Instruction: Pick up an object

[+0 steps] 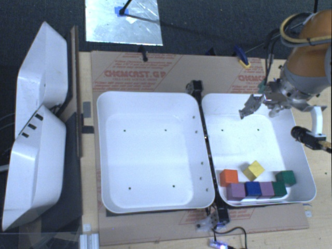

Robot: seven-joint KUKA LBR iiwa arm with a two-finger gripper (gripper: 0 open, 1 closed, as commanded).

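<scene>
Gripper [258,107] above the right bin's [295,139] far end, nothing between its fingers, which stand apart.
Blocks sit at the bin's near edge, well apart from the gripper: orange block [229,177], yellow block [255,169] tilted, two purple blocks [236,191], blue block [253,189], green block [285,178]. The left bin [150,149] lies beside it.

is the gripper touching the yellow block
Apart. The camera view shows the gripper up at the far end of the right bin, with bare white floor between it and the yellow block near the bin's front.
</scene>
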